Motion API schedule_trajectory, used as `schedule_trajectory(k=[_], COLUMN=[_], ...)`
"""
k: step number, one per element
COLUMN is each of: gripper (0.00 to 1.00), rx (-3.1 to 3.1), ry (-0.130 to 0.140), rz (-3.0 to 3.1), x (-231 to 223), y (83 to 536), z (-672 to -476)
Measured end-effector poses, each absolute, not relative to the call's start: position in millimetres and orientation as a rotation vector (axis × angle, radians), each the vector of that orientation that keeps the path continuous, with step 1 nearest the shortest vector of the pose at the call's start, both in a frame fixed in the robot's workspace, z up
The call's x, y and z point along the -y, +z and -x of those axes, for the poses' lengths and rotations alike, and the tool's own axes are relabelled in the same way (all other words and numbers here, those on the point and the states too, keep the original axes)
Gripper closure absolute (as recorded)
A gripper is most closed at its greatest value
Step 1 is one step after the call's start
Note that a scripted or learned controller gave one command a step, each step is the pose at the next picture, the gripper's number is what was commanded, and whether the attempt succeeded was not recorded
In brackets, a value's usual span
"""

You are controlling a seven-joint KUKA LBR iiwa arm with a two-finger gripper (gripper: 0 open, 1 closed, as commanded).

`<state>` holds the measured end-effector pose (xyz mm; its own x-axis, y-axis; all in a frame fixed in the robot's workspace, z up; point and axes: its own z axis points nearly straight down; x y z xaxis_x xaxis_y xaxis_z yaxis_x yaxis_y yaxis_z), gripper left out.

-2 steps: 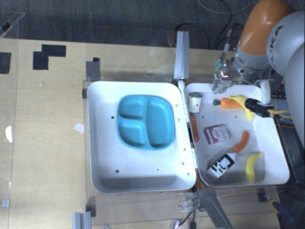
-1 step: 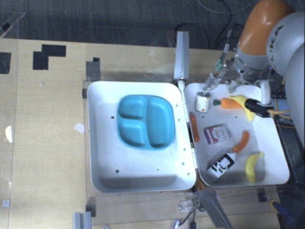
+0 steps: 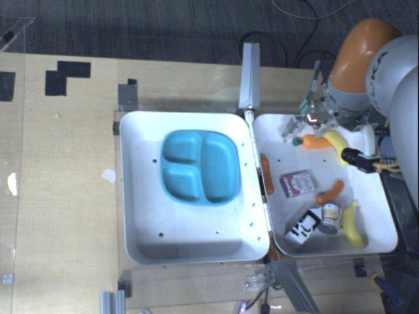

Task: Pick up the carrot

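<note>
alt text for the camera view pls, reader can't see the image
The grey-and-orange arm reaches in from the right, its gripper at the far edge of the right bin, just beside the carrot. That bin also holds two bananas, two sausages, a small can and two packets. The left bin holds a blue divided tray.

Blue divided plate (image 3: 200,166) in left bin (image 3: 141,234). Right bin (image 3: 386,234): two bananas (image 3: 353,224), sausage (image 3: 329,191), can (image 3: 329,217), maroon packet (image 3: 298,183), black-white box (image 3: 303,227).
</note>
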<state>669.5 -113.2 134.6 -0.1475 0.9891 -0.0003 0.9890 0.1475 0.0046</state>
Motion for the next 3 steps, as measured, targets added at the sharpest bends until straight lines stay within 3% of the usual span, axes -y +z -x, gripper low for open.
schedule_trajectory(k=[1, 2, 3], gripper=[0.00, 1.00, 0.00], rx=[-2.410, -2.412, -2.413], ry=[0.007, 0.010, 0.010], rz=[-2.006, -1.999, -1.998], x=[153.7, 151.9, 151.7], y=[87.5, 99.3, 99.1], z=[-670.8, -672.6, -672.5])
